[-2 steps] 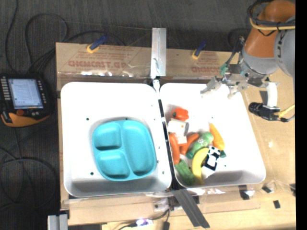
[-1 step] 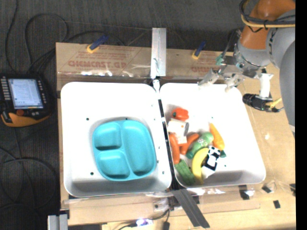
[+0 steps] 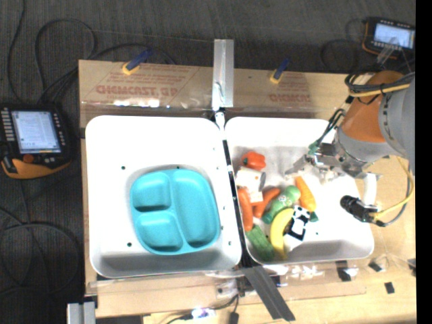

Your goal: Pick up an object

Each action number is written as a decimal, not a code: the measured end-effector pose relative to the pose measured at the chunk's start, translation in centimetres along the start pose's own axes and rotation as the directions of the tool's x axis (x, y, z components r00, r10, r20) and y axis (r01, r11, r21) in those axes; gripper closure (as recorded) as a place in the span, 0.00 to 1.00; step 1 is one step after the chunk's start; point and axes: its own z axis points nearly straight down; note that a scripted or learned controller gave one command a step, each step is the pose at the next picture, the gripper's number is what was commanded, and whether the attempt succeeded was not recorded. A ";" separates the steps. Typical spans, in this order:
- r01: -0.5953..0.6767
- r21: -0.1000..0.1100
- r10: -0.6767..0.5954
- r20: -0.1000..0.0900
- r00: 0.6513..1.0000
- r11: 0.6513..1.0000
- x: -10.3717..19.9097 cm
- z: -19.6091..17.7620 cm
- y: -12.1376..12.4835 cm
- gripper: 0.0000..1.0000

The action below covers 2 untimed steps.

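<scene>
Reaching in from three o'clock, the grey arm (image 3: 395, 123) with its orange band was seen bent over the right bin (image 3: 337, 245). The gripper (image 3: 312, 162) was hung above the bin's upper middle, and how it was set could not be told, the tip being small and blurred against the white floor. Nothing could be seen held in it.

The pile of toy food was found toward eight o'clock from the gripper, crowded against the bin's left wall. An orange carrot-like piece (image 3: 306, 192) lay nearest, just below the gripper at about six o'clock, tilted. A yellow banana (image 3: 279, 230) was seen lower, touching a black-and-white block (image 3: 298, 227) at its three o'clock side. Green pieces (image 3: 282, 202) were packed above the banana, and a further green piece (image 3: 260, 243) lay at its seven o'clock. An orange-red piece (image 3: 254, 159) sat apart at the top of the pile, at nine o'clock from the gripper, with a white piece (image 3: 249, 179) just beneath it.

In the left bin (image 3: 108, 154) a turquoise divided tray (image 3: 177, 209) was laid. A handheld pendant (image 3: 32, 139) with a lit screen was seen on the floor at nine o'clock, well apart from the bins.
</scene>
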 end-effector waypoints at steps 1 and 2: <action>0.001 0.000 -0.001 -0.002 1.000 1.000 0.1 -0.9 0.0 1.00; 0.151 -0.001 -0.151 0.000 0.988 0.988 4.6 -12.5 -0.1 1.00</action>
